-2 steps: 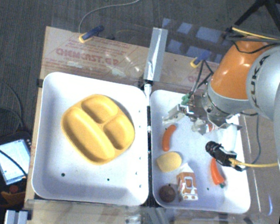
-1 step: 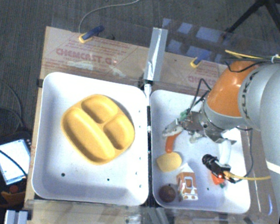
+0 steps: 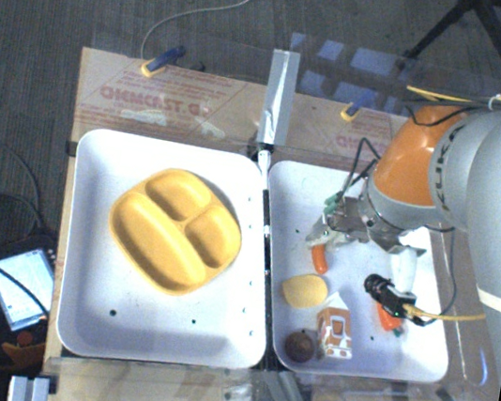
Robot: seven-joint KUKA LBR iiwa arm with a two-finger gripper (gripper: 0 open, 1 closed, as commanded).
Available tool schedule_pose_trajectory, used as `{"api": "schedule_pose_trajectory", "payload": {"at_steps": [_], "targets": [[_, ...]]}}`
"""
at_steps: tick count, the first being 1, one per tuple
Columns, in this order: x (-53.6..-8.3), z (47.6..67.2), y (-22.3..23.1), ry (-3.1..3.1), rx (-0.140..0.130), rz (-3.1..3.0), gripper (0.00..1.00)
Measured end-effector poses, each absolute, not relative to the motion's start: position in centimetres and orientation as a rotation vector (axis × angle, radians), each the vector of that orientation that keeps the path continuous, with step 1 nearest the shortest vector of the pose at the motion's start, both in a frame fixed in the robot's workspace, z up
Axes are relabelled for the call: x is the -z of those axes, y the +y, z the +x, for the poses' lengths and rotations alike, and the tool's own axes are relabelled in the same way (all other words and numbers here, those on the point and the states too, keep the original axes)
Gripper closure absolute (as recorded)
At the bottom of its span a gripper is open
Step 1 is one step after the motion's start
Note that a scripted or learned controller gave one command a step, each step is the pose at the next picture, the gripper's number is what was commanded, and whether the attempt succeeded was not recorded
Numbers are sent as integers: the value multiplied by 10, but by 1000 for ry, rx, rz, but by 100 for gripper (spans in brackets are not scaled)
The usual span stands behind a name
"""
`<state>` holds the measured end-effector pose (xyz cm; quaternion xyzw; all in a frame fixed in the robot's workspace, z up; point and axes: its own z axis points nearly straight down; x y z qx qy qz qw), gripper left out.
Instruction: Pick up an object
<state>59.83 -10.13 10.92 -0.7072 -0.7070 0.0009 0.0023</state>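
Observation:
My gripper [image 3: 326, 237] hangs low over the upper middle of the right bin [image 3: 422, 366], under the arm's orange band. A small orange carrot-like piece [image 3: 319, 260] shows right at its lower tip; whether it is gripped is unclear. Below that lie a pale yellow rounded object [image 3: 305, 291], a small orange-and-white box [image 3: 334, 334] and a dark brown round thing [image 3: 300, 347] near the bin's front wall. Another small orange piece [image 3: 389, 320] lies to the right of them.
The left bin [image 3: 80, 309] holds a yellow plate with three compartments [image 3: 176, 228], tilted across its middle. A raised divider [image 3: 265, 245] separates the two bins. The arm's bulky grey body covers the right bin's upper right corner.

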Motion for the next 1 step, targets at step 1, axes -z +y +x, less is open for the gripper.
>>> {"api": "schedule_pose_trajectory", "payload": {"at_steps": [1], "targets": [[-222, 627, -78, -2225, -2, -2219, 100]]}}
